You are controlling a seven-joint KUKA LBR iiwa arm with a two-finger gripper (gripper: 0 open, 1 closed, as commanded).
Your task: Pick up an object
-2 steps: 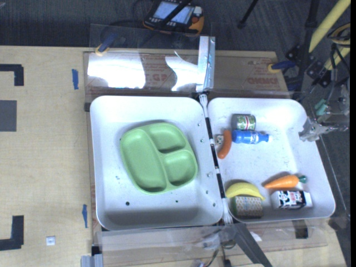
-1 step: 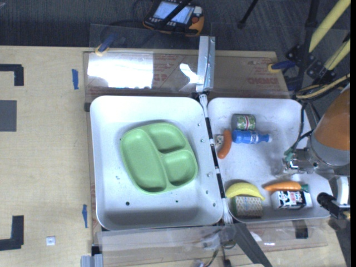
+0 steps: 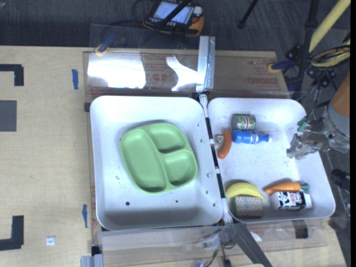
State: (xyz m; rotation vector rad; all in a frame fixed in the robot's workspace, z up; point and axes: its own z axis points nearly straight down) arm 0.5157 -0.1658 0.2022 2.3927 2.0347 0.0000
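The left bin (image 3: pixel 105 149) holds a green divided plate (image 3: pixel 158 157) lying flat near its middle, three compartments up, with nothing on it that can be made out. The pickable clutter sits across the divider, in the right bin (image 3: pixel 267 107). Just right of the divider lies an orange sausage-like piece (image 3: pixel 224 144), its upper end close to a blue bottle (image 3: pixel 250 138) lying on its side; a small green-labelled can (image 3: pixel 243 121) lies just behind the bottle, touching or nearly so. Along the near wall sit a yellow banana (image 3: pixel 243 191) on top of a greyish block (image 3: pixel 248 205), and beside them a black-and-white carton (image 3: pixel 290 200) with an orange carrot (image 3: pixel 285 187) along its upper edge.

The claw (image 3: pixel 303 143) hangs at the right bin's right wall, well apart from every object and carrying nothing. It looks to be at the approach stage: no target is engaged, and no grasp has been made. The next move would call for travel leftward into the bin and a descent onto one item; the blue bottle is the nearest and lies fairly free on one side, while the banana and carton are crowded against the wall and their neighbours.

The claw is small and blurred against the bin rim, so whether it is spread or closed I cannot tell. The arm (image 3: pixel 340 121) is cut off at the right edge. The grey block's label is too small to read.
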